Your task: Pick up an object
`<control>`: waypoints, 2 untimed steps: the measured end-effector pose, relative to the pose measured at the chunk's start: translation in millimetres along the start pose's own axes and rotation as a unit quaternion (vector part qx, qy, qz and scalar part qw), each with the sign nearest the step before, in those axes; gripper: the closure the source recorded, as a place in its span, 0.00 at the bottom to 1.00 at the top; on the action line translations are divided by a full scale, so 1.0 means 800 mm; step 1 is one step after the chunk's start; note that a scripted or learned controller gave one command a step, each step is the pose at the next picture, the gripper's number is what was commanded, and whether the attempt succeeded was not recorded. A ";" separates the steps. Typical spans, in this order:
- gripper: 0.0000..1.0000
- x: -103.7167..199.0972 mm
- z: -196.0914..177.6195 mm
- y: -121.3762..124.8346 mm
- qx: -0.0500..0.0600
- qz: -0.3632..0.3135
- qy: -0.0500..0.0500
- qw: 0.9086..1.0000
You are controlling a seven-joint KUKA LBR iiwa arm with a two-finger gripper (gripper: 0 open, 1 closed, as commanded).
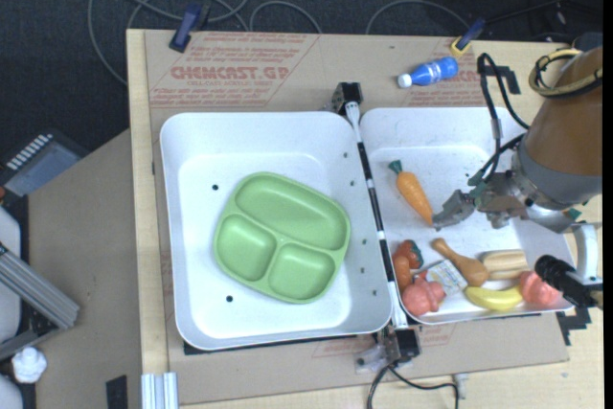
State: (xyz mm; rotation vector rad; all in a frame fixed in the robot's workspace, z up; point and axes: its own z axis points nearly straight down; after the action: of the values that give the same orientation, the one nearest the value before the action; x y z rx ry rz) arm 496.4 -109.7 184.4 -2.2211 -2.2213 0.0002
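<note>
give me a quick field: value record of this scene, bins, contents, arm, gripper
left bin: holds a green divided plate
right bin: holds toy food
carrot: upper left of the right bin, lying apart from the rest
near-edge pile: drumstick, banana, bread roll, peach-coloured fruit
arm: reaches in from the right, over the right bin
gripper: low, just right of the carrot, nothing seen held
bench extras: blue and white bottle beyond the right bin
</note>
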 end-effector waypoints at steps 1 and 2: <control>0.00 0.016 0.125 0.078 0.000 0.000 0.000 1.000; 1.00 0.015 0.112 0.078 -0.002 0.001 0.000 1.000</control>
State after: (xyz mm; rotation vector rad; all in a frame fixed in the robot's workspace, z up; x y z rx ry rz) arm 558.8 -97.4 94.4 -2.2244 -2.2220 -0.0022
